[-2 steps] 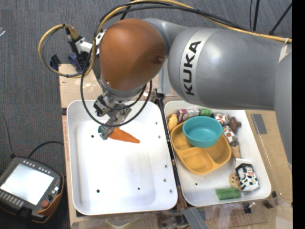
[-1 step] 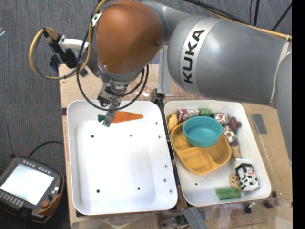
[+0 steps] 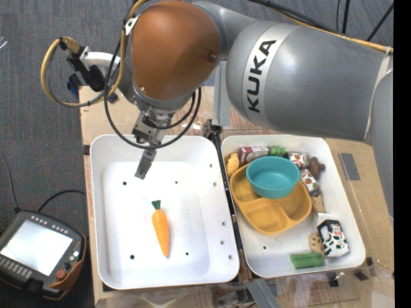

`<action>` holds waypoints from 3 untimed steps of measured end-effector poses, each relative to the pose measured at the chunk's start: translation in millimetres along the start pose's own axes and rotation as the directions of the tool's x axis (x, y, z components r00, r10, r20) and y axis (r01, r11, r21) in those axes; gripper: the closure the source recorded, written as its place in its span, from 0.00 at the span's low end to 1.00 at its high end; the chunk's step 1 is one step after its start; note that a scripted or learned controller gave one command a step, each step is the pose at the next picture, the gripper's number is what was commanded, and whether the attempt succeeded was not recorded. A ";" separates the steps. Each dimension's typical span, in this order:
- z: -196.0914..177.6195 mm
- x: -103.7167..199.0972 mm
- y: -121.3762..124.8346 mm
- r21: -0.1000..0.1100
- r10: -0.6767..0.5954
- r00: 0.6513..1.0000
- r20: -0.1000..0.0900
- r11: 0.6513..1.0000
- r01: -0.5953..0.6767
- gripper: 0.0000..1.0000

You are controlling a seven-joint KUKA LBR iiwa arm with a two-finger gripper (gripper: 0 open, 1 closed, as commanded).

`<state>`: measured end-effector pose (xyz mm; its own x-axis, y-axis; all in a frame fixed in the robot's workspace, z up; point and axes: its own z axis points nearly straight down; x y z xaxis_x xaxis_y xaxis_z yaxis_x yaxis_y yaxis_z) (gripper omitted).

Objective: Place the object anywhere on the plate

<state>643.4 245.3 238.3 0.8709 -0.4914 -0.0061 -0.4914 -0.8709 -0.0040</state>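
A grey robot arm with an orange band reaches in from the right, over a surface carrying two shallow white bins side by side. Its pincer point(image 3: 145, 162) hangs above the far part of the left bin point(image 3: 109, 262). One dark finger points down and to the left; from this angle it is impossible to tell whether the pincer is spread or pressed together, and nothing shows in its grasp.

A toy carrot point(image 3: 160, 231) lies flat on the floor of the left bin, near the middle, its small green top pointing toward the far side and its orange tip toward the near side. It sits apart from the pincer, on the nearer side of it.

The yellow divided plate point(image 3: 273, 215) rests in the right bin, with a teal bowl point(image 3: 274, 175) sitting on its far section. Small toy foods crowd the bin around the plate.

The carrot looks like a light, stiff plastic or rubber toy, smooth and tapered, so it may slip or roll. The thick upper body, just below the green top, seems the safest place to grip, squeezing across its width.
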 end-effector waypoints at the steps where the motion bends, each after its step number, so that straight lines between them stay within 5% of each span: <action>1: -9.8 0.3 -0.3 0.005 0.009 1.000 0.006 1.000 -0.009 1.00; 2: 41.9 25.3 59.8 -0.003 0.176 0.984 0.000 0.984 -0.176 1.00; 3: 9.9 7.9 25.6 -0.001 -0.179 0.984 0.000 0.984 0.179 1.00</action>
<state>637.7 219.1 228.3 0.9449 -0.3273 -0.0054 -0.3274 -0.9449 -0.0044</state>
